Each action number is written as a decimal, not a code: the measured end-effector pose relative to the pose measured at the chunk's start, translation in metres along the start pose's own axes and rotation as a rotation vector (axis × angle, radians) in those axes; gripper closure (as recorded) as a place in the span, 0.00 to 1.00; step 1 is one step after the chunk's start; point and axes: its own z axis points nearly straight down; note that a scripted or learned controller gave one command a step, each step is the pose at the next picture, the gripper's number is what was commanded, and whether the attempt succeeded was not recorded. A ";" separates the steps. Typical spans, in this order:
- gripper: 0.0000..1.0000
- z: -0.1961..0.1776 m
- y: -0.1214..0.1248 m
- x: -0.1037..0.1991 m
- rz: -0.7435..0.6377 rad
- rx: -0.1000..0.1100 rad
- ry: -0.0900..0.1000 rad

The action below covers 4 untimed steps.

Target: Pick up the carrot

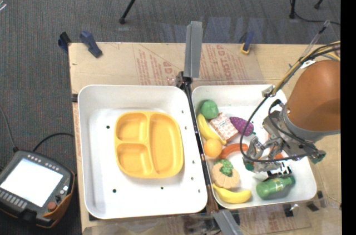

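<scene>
The carrot (232,149) is a thin orange piece lying aslant in the middle of the right bin (253,95), between the orange ball and the purple grapes. Its right end runs under my gripper (260,159), which hangs low over the bin just right of the carrot. The wrist's metal parts and cables hide what lies below the gripper. The grey and orange arm (314,98) reaches in from the right, covering the bin's right side.
Crowded around the carrot are a green ball (209,109), a banana (204,128), a pink-and-white box (223,126), purple grapes (242,126), an orange ball (212,148), a tan pumpkin (225,173), a second banana (233,194) and a green can (274,186). The left bin (94,117) holds a yellow divided plate (149,144).
</scene>
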 end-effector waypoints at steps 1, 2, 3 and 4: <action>1.00 -0.002 0.103 -0.067 0.054 -0.004 0.002; 1.00 -0.086 0.014 -0.072 -0.180 0.001 -0.001; 1.00 -0.008 0.054 -0.018 -0.105 -0.009 0.011; 1.00 -0.154 0.003 0.000 -0.041 0.008 -0.006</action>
